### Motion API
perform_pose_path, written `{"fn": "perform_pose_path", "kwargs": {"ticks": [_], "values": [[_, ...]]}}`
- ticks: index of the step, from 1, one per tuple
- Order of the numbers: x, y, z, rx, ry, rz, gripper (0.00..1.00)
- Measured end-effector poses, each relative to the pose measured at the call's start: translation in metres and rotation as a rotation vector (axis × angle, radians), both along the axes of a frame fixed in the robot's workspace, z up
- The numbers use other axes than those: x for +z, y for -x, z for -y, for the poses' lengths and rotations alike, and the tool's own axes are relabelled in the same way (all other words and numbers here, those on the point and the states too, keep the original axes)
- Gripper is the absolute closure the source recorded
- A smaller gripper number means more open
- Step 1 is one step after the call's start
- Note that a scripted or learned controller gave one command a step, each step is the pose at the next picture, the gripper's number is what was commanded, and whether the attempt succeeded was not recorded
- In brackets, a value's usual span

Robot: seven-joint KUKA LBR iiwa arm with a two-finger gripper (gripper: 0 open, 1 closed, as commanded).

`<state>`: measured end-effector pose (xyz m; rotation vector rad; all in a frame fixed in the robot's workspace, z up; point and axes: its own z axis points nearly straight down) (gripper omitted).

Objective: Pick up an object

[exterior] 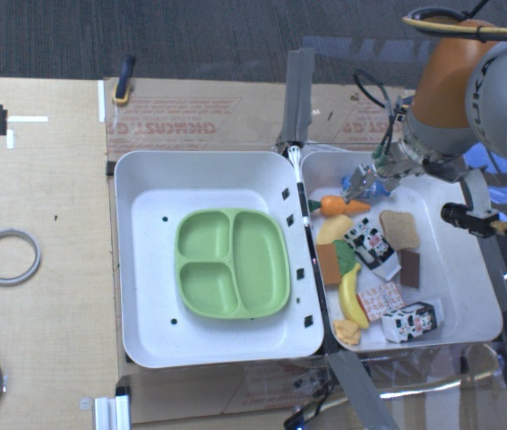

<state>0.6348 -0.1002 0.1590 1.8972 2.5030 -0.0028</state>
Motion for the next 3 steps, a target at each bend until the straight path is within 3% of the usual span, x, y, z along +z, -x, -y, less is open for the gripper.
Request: {"fn": "perform_pose_path", "kwargs": {"ticks": [1,2,3], "values": [[-0.055,-0.019,0.014,-0.231,-0.001,0.023,0.00],[-0.066,-0.024,0.009,-0.509,0.000,0.001,0.00],[-0.061,-0.020,0.009,-0.510,0.004,-0.018,1.00]]}}
